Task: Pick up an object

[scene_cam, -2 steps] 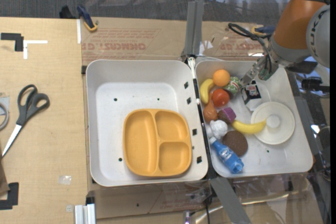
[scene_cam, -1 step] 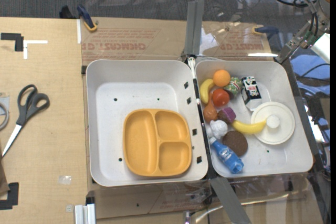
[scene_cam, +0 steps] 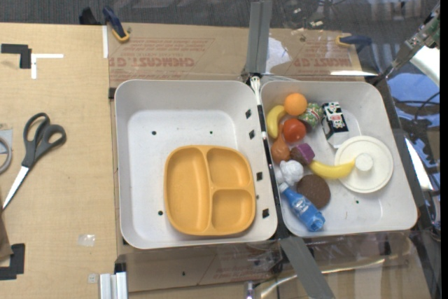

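Observation:
The right bin (scene_cam: 392,213) holds a cluster of toy objects along its left side. An orange (scene_cam: 295,103) lies at the top beside a small banana (scene_cam: 274,120) and a red tomato (scene_cam: 294,129). A black-and-white carton (scene_cam: 334,120) lies to the right of them. Lower down are a purple piece (scene_cam: 303,153), a second banana (scene_cam: 332,169) leaning on a white round lid (scene_cam: 364,164), a white lump (scene_cam: 290,171), a brown ball (scene_cam: 313,190) and a blue bottle (scene_cam: 302,209).
The left bin (scene_cam: 140,150) holds a yellow divided plate (scene_cam: 208,189). Scissors (scene_cam: 31,147) lie on the wooden bench at the far left. Cardboard (scene_cam: 175,56) with blue clamps (scene_cam: 114,22) lies behind the bins. Cables and grey hardware (scene_cam: 423,45) crowd the right edge.

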Controlling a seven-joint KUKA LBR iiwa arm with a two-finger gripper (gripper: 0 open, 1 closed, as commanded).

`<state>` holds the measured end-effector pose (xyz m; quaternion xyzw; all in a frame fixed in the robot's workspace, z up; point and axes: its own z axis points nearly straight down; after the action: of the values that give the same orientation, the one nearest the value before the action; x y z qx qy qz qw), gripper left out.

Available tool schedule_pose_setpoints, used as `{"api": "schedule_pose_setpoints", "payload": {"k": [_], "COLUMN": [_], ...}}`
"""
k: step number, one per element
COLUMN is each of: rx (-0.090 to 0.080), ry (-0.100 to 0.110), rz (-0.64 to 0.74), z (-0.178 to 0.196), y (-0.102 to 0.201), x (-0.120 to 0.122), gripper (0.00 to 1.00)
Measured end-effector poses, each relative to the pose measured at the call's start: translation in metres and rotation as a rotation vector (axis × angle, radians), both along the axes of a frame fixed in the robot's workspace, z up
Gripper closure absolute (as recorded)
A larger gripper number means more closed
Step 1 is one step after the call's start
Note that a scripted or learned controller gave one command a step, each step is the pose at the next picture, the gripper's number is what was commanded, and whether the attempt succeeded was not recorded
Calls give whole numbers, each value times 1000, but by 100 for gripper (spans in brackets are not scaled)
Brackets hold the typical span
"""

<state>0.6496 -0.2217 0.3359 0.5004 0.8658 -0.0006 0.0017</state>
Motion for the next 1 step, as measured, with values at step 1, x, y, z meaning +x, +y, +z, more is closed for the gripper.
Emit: {"api": "schedule_pose_setpoints", "payload": {"k": [1], "rx": [0], "ry": [0], "rz": [-217], "z": [69], "y": [0], "x": [6], "gripper": [100]}}
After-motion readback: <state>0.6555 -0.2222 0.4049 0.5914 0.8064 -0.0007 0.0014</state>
